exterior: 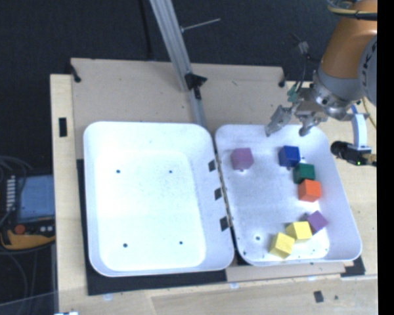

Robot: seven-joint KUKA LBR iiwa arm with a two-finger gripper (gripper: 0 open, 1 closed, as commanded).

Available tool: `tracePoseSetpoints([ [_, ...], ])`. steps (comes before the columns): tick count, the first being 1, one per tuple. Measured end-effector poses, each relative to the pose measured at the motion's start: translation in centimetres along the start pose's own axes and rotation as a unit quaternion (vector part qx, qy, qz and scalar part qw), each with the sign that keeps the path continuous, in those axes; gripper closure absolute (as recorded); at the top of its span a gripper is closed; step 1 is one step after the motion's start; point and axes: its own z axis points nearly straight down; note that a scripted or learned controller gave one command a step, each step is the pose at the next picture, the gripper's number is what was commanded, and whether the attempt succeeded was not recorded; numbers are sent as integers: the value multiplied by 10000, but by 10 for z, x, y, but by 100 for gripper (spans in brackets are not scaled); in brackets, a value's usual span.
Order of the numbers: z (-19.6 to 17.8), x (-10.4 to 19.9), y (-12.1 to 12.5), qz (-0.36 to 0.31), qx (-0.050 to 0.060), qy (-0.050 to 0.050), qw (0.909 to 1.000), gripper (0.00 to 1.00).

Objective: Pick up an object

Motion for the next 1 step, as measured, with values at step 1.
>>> tracePoseSetpoints([
  [1, 0, 0, 0, -7, 3, -5, 10000, 0],
])
